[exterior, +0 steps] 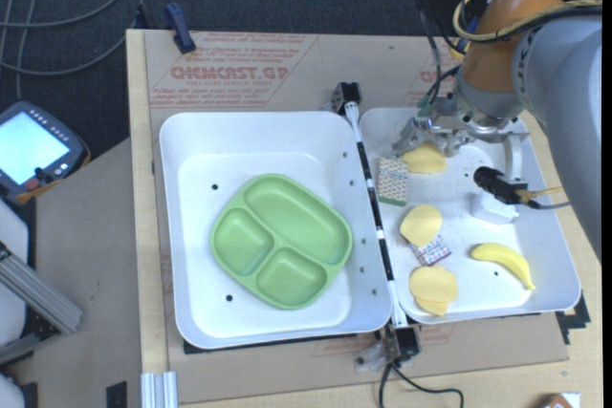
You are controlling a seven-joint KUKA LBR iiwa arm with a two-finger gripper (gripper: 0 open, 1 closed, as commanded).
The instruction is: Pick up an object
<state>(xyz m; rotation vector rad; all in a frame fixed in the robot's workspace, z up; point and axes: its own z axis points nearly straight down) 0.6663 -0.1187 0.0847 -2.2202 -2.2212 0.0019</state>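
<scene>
My gripper (429, 135) hangs low at the back of the right bin (550, 248), reaching in from the right. Just under and in front of it lies a pale yellow lump (426, 161), touching or nearly touching the gripper's tip. To the left, by the bin's left wall, lies a speckled square pad (392, 180). Further forward are a yellow rounded piece (421, 225), a small checkered packet (434, 250), another yellow round piece (433, 289) and a yellow banana (504, 262).
The left bin (191, 148) holds a green divided plate (281, 240). A black clip (348, 96) sits at the back where the two bins meet. The grey arm with its orange band (512, 24) rises over the right bin's back right corner.
</scene>
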